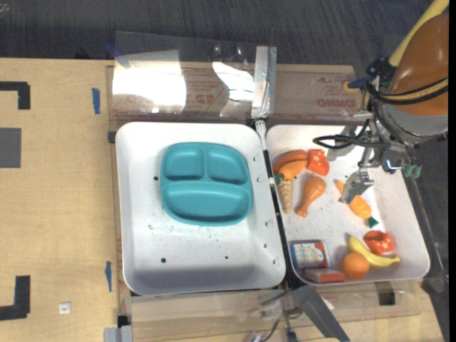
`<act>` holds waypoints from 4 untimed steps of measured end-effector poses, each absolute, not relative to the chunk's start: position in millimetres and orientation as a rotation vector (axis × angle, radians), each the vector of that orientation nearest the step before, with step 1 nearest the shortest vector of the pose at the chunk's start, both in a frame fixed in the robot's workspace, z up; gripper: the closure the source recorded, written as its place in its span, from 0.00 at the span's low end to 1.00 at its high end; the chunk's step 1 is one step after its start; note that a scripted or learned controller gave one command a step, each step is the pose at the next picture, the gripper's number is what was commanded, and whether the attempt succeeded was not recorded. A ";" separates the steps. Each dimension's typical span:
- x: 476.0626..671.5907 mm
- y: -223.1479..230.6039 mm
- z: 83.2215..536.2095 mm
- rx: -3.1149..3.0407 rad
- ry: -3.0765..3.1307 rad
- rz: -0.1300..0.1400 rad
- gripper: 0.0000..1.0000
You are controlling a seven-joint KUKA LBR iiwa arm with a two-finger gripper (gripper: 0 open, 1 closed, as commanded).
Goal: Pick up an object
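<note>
Reaching in from the right, the arm (420,63) hangs over the right bin (413,212), its orange band high at the frame's corner and its gripper (354,189) low over the bin floor near the middle. The grey fingers (350,188) point down and sit right against a small orange piece (361,206), a short chunky wedge, bright orange and smooth (its exact kind is too small to tell); it lies just below and right of the fingertips, and whether they are closed on it or merely touching it cannot be told from this slant. Left of the gripper lies a toy drumstick (309,193), tan-orange, tilted with its narrow end down. Above that, a red pepper (318,162) rests against an orange curved piece (291,164) by the bin's left wall, with a pale corn cob (286,193) just beneath. Along the near edge sit a small can (309,254), blue and white with a red base, an orange (355,264), a yellow banana (370,254) and a red tomato (380,241) resting on the banana. The left bin (135,191) holds a teal plate (206,182) with three compartments, lying flat near its centre.
</note>
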State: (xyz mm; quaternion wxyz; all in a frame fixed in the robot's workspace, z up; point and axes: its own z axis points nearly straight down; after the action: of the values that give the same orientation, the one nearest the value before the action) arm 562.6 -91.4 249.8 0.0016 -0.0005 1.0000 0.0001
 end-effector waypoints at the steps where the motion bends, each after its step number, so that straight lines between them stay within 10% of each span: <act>1: 616.1 -93.5 143.3 -0.057 3.144 0.002 0.00; 3: 583.2 -93.3 89.6 0.125 3.127 0.000 0.00; 4: 587.1 -92.3 103.0 0.121 3.114 -0.002 1.00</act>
State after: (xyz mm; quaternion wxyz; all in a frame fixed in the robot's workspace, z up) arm 587.1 -92.3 103.0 0.0126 0.0389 0.9992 -0.0006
